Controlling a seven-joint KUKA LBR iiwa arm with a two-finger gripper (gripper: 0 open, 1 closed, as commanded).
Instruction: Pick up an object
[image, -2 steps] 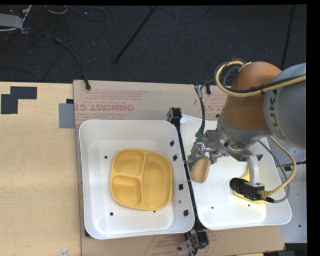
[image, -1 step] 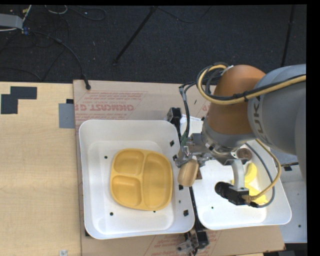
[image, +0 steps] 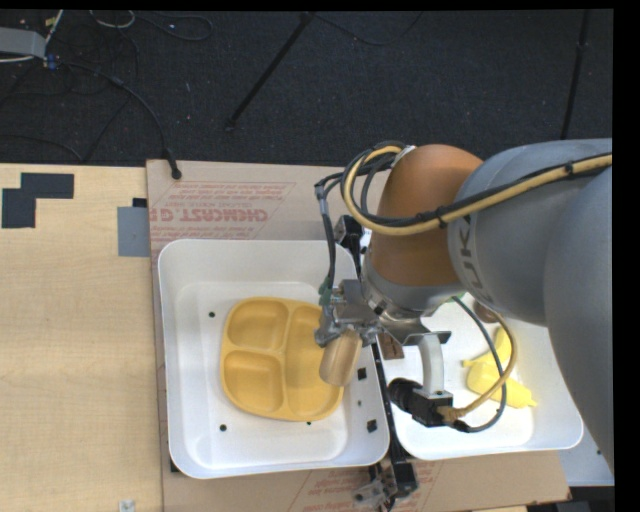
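Observation:
A yellow plate (image: 270, 355) with three compartments lies in the left bin (image: 190, 300). My gripper (image: 340, 340) hangs over the plate's right edge, close to the wall between the two bins. A small tan cylindrical thing (image: 338, 362) sits right under the gripper, tilted, over the plate's rim; whether it is gripped I cannot tell. A yellow object (image: 488, 378) lies in the right bin (image: 560, 430), partly hidden by the arm and its cables.
The bulky grey and orange arm (image: 430, 230) covers much of the right bin. A black part with looping cables (image: 420, 402) hangs low over the right bin's front. Cardboard (image: 230, 205) lies under both bins.

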